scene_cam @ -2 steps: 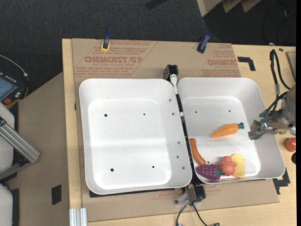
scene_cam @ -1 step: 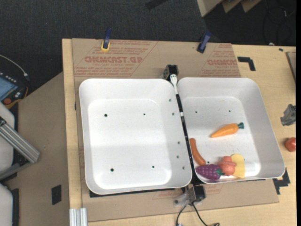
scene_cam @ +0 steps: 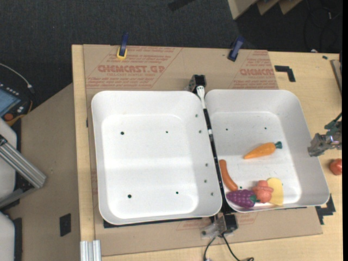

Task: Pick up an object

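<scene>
- The worktop [scene_cam: 163, 64] was a brown board printed with red lettering; a yellow-and-blue clamp [scene_cam: 123, 48] sat on its far edge toward the left, and a blue clamp [scene_cam: 236, 48] on the same edge further right
- The left bin [scene_cam: 103, 145] lay on the board, white and shallow, with small dark holes in its floor
- A black strip [scene_cam: 206, 126] ran between the two bins, which sat side by side and touched along it
- The right bin [scene_cam: 293, 107] held all the toy food; a red-orange sausage [scene_cam: 227, 175] lay near its left wall, slanting toward the near corner
- A purple bunch of grapes [scene_cam: 241, 198] sat at the near edge, just beside the lower end of the sausage; a pink piece [scene_cam: 263, 192] touched the grapes on their right, and a yellow piece [scene_cam: 277, 191] lay against the pink one
- An orange carrot [scene_cam: 261, 150] with a green tip lay apart from that cluster, further back, about mid-bin, tilted with its green end toward the right
- The tool [scene_cam: 325, 141] hung at the picture's right edge, just past the right rim of the right bin and apart from every toy; whether its fingers were spread or closed could not be told; nothing was seen in its grasp
- A small orange-red object [scene_cam: 335, 167] lay on the board near the tool, outside the bin
</scene>
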`<state>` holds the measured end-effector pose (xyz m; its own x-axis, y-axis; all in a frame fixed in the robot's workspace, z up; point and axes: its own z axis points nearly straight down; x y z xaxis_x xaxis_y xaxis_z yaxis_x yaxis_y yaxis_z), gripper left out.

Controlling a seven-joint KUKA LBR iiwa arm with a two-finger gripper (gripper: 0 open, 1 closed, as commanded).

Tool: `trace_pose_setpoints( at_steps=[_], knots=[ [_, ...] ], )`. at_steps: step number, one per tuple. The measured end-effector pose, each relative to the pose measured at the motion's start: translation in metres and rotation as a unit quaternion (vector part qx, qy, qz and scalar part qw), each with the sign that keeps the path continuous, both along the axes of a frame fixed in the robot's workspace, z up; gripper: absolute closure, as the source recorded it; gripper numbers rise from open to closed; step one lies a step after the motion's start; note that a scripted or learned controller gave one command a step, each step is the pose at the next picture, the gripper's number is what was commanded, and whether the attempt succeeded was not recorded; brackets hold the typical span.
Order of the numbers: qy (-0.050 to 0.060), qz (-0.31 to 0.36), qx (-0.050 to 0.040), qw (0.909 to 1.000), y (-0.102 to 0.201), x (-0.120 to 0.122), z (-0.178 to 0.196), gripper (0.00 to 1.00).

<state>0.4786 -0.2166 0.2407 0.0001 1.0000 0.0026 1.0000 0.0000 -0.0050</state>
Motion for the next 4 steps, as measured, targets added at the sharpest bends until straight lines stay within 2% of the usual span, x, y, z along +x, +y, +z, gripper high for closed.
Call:
trace_pose_setpoints(
  at_steps=[1,2,3,4],
  knots=[
    [0.0,-0.001,-0.0002,1.0,-0.007,0.0,-0.04,1.0],
    [-0.006,0.002,-0.0019,1.0,0.04,0.003,0.015,1.0],
    [-0.001,0.0,-0.0005,1.0,0.033,0.0,-0.018,1.0],
    [0.0,-0.001,-0.0006,1.0,0.01,-0.001,-0.066,1.0]
  ],
)
